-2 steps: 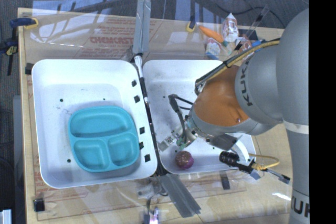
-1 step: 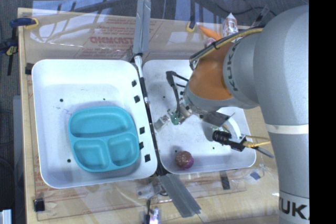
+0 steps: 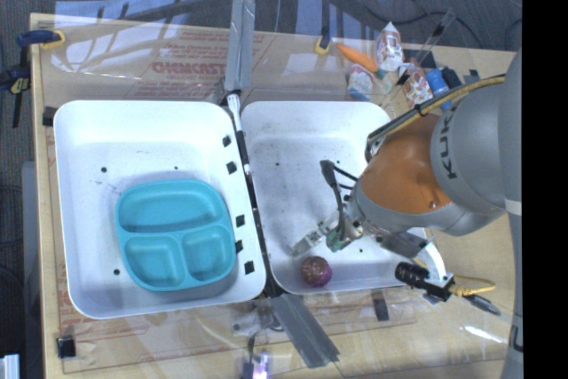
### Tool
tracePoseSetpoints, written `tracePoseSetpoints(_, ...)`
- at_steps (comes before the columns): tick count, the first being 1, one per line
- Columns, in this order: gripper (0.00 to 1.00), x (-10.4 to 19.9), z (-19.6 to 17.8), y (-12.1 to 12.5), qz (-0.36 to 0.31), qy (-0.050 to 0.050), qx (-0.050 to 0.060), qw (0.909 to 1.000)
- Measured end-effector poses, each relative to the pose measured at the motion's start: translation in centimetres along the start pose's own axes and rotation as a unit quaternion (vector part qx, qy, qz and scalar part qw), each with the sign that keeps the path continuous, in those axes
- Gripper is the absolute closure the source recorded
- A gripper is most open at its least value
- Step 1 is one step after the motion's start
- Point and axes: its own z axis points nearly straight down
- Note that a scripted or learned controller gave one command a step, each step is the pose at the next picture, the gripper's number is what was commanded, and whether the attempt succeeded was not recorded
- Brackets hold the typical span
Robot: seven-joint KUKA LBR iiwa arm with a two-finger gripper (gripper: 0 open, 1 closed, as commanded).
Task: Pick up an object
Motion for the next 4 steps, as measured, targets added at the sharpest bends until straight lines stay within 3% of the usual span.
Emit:
tracePoseSetpoints(1,0.0,3.2,0.0,2.0,0.265,0.001,0.0,0.9642)
tracePoseSetpoints(2,1.0,3.2,-0.9,2.0,0.262,0.002,0.0,0.9649)
tracePoseSetpoints(3,1.0,2.5,-17.6,3.1,0.223,0.001,-0.001,0.9749)
tracePoseSetpoints(4,0.0,2.6,-17.6,3.1,0.223,0.001,0.0,0.9749)
